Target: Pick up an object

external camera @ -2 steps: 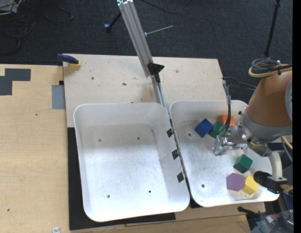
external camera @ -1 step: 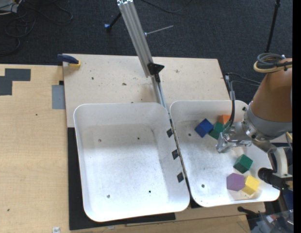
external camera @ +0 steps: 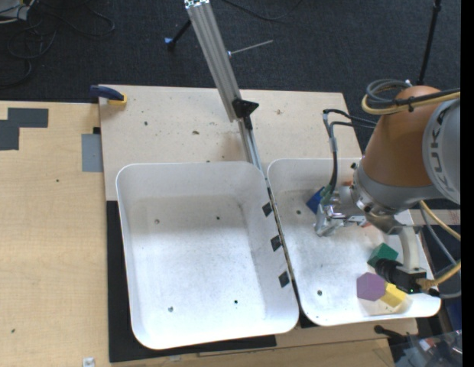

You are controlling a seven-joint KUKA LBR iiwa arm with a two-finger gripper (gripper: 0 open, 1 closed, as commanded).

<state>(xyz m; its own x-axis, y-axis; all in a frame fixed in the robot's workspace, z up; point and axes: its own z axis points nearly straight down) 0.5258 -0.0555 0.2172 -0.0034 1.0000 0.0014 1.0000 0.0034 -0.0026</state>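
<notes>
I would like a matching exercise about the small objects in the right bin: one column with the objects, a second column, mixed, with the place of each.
Objects:
1. blue object
2. purple block
3. yellow block
4. green object

Places:
A. at the near right rim of the bin
B. beside the gripper, towards the far side
C. just left of the yellow block
D. between gripper and purple block

Pairs: 1-B, 2-C, 3-A, 4-D

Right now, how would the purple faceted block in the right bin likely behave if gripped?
The purple faceted block looks rigid, probably light. Its angled faces could slip between fingers, though it shouldn't roll. The yellow block touching it may shift too.
</notes>
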